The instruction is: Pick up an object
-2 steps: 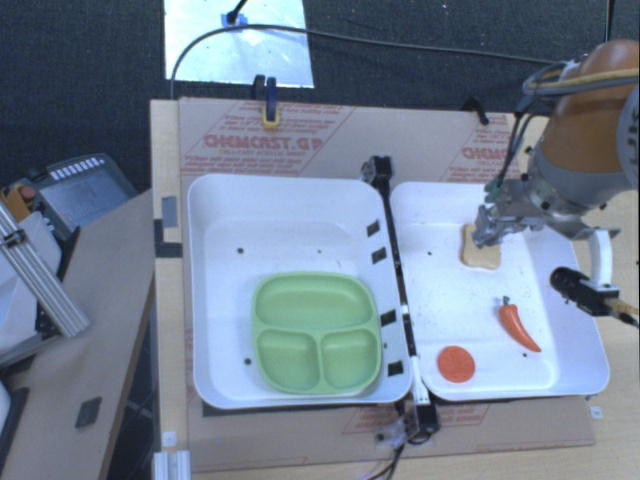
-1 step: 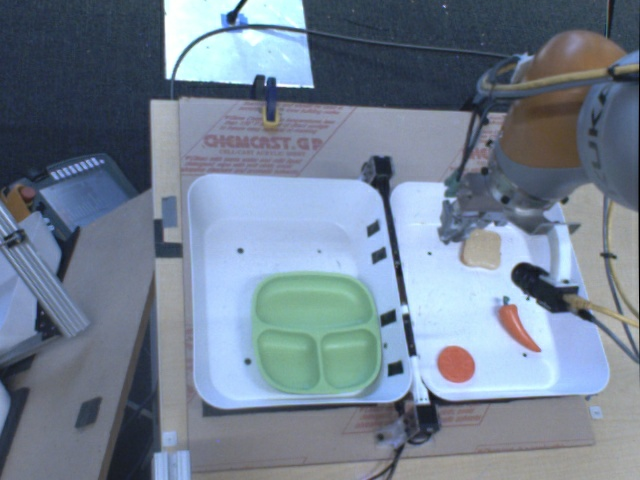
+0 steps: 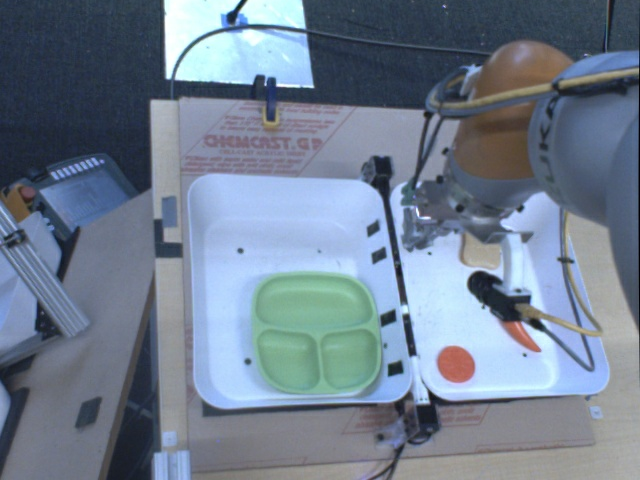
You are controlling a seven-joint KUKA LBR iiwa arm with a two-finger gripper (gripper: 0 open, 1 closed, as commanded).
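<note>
Red print on the brown-papered board beneath the two bins spells "CHEMCAST", followed by what looks like "GP". The finer lines around it are too small to read. A yellow-and-black clamp bites the board's far edge, and beyond it a shiny silver sheet lies on dark carpet.

The left bin holds one thing, a pale green divided plate with three compartments. It lies flat toward the near side of the bin and close to the rim shared with the right bin.

The right bin holds the smaller pieces:
- An orange disc lies flat near the front rim.
- An orange-red, carrot-like piece lies farther right, its pointed end toward the front.
- A tan slice sits nearer the back, partly covered by the arm.

All three lie apart from one another on the white floor, which is flecked with small dark specks.

The gripper hangs over the far left part of the right bin — just beside the row of black clips along the joined rims. It is near the tan slice and well apart from the disc. Whether it is open or closed cannot be told from this angle — the wrist and its orange band hide most of it.

At the view's left a grey device with a screen rests on a wooden side table, its markings too small to make out.
</note>
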